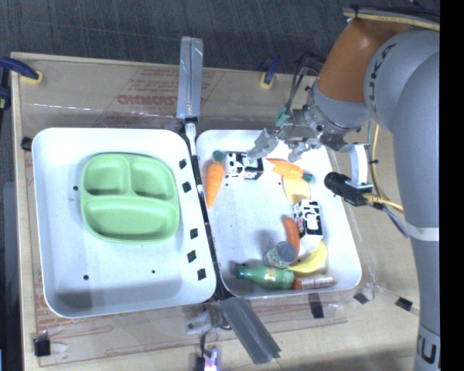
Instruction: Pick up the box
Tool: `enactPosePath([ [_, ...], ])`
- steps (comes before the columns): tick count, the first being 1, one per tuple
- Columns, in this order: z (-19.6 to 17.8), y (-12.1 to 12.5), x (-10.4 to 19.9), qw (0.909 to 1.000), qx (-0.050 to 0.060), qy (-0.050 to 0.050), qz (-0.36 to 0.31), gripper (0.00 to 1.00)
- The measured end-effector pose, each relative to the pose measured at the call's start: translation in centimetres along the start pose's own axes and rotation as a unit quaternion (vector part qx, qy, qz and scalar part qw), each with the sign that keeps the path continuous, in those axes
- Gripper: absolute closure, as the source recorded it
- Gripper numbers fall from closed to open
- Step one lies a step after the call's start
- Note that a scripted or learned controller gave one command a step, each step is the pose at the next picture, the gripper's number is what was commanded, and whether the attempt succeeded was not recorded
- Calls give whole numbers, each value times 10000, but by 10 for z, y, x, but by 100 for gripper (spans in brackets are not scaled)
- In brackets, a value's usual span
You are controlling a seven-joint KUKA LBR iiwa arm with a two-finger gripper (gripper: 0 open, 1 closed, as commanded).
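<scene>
Spread apart with nothing between them, the two grey fingers (pixel 261 142) of the gripper (pixel 278 147) hang over the upper rim of the right-hand shallow white bin (pixel 240 230), at about twelve o'clock of that bin. Just below the left fingertip, at the bin's eleven o'clock, lies the small black-and-white patterned box (pixel 237 165), beside an orange plastic carrot (pixel 214 182). A second black-and-white patterned carton (pixel 309 217) rests at three o'clock, near an orange wedge-shaped toy (pixel 288 169). At six o'clock a green plastic bottle (pixel 264 277) lies on its side against a yellow banana (pixel 313 260) and a grey round can (pixel 279 255). The left-hand white bin (pixel 62 284) holds a pale green divided plate (pixel 129 197).
</scene>
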State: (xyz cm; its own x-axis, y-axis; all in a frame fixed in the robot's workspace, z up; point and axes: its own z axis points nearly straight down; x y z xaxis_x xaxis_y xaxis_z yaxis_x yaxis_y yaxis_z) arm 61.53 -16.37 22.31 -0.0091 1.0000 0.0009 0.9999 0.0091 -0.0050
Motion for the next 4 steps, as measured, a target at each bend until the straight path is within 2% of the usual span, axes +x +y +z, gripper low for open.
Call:
enactPosePath([
  [1,108,31,4,9996,-129,-30,-248,0],
  [2,50,8,-47,9995,-19,-5,-327,0],
  [3,104,44,-12,9999,-117,-38,-67,0],
  [4,114,3,-2,9925,-188,-28,1211,0],
])
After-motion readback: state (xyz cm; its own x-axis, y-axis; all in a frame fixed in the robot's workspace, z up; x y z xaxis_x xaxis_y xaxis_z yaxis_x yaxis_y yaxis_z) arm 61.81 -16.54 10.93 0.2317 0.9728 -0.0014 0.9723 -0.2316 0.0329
